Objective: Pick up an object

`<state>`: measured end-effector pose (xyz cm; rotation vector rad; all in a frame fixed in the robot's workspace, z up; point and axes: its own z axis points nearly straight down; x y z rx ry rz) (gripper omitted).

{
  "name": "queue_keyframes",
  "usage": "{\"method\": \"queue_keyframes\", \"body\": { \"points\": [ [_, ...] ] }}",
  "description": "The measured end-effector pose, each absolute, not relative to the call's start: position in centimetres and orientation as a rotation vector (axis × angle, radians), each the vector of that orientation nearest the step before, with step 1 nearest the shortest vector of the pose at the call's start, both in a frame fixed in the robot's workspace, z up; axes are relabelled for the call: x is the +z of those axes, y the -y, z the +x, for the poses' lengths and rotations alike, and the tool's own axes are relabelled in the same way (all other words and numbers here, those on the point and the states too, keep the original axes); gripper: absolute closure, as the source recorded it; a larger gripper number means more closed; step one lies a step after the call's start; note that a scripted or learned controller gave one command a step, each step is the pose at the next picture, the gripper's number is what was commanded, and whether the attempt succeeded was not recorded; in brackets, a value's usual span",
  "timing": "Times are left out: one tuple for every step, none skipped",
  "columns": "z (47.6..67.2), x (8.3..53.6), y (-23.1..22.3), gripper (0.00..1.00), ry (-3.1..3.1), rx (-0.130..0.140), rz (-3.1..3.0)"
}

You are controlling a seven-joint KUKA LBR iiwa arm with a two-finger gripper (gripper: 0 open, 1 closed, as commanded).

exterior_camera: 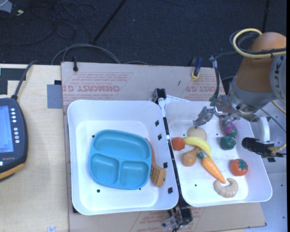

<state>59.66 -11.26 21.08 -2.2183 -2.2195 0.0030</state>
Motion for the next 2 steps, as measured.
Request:
{"method": "queue_keyframes", "body": {
  "points": [
    [59.7, 22.1, 11.3, 1.0, 2.219, 0.004, -2.217],
    [55.4, 32.9, 3.2, 1.0, 2.233, -0.013, -2.214]
  ]
}}
